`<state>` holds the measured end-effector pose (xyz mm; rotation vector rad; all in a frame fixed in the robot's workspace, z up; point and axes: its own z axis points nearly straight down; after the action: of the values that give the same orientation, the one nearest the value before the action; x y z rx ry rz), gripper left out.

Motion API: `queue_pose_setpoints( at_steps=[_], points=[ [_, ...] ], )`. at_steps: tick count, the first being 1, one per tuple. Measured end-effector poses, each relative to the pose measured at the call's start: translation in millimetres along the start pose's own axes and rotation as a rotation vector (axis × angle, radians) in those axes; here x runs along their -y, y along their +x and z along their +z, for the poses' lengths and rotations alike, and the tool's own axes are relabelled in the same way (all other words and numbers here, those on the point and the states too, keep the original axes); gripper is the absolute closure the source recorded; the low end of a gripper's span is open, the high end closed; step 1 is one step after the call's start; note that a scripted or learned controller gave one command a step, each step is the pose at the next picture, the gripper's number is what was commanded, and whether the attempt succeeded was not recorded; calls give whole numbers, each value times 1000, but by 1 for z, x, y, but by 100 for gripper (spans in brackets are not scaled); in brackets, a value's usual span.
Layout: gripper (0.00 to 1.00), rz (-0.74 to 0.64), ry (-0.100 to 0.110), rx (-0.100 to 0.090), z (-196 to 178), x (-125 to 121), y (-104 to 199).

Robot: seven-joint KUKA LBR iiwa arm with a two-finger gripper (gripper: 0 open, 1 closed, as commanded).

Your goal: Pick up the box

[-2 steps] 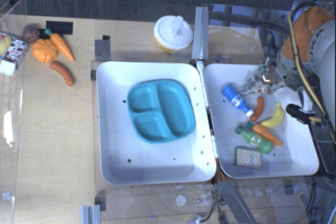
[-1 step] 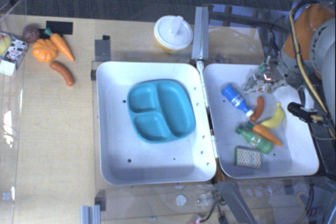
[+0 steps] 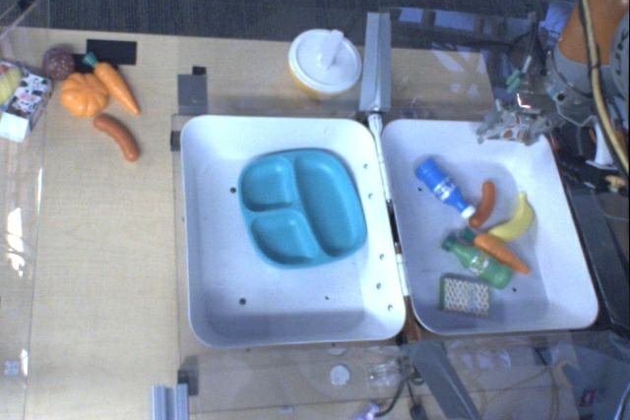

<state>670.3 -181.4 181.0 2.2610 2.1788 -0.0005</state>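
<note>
1. Step: pre-approach, by my read. The box (image 3: 465, 295) lies untouched in the right bin (image 3: 581, 295), nothing lifted yet.
2. Gripper (image 3: 512, 125) hangs at the far rim of the right bin, well apart from the box, at the opposite end of the bin from it. Jaw state: cannot tell, too small and cluttered w/ cables at that spot.
3. Box location: near-edge part of the right bin, lying flat, patterned top up. Just beyond it sits the green bottle (image 3: 476, 260), close but I can't tell if touching.
4. Next move, as I judge it: bring the gripper across the bin toward the box, line up over it, come down straight. Box is low and flat, so the grasp needs to catch its edges w/o clipping the green bottle.
5. Right bin contents, relative to the box: green bottle just beyond; carrot (image 3: 500, 253) lying across the bottle; banana (image 3: 512, 220) and a sausage (image 3: 484, 203) further beyond; blue bottle (image 3: 442, 186) furthest, toward the bin's middle.
6. Left bin (image 3: 212, 310), beside the box's bin: holds one blue divided tray (image 3: 301, 206), three compartments, nothing in them.
7. Outside the bins, well apart from the box: white lidded cup (image 3: 325, 61) beyond the left bin; toy veg incl. a pumpkin (image 3: 83, 94) at the bench's far-left corner.
</note>
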Motion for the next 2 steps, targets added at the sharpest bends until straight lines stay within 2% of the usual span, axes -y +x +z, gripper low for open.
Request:
queue_pose_setpoints(
  at_steps=[1,2],
  points=[
    [100,58,-1,0,86,2,51],
    [0,58,0,0,87,2,51]
  ],
)
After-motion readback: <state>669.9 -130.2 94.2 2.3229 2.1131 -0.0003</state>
